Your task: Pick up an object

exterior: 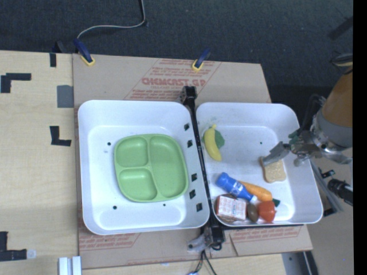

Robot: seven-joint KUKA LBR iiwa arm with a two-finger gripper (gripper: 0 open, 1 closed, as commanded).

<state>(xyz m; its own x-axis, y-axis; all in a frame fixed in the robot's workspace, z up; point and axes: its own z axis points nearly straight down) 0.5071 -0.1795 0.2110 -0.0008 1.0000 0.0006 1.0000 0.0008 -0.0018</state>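
The pincer reaches into the right bin from the right, its fingers spread apart, one of them just above a slice of bread (whether it touches the slice I cannot tell). A banana lies near the divider. A blue bottle, carrot, tomato and a small box crowd the near corner. The left bin holds a green divided plate.

I see the gripper over the right bin's right edge, just above a bread slice. A green divided plate sits in the left bin.
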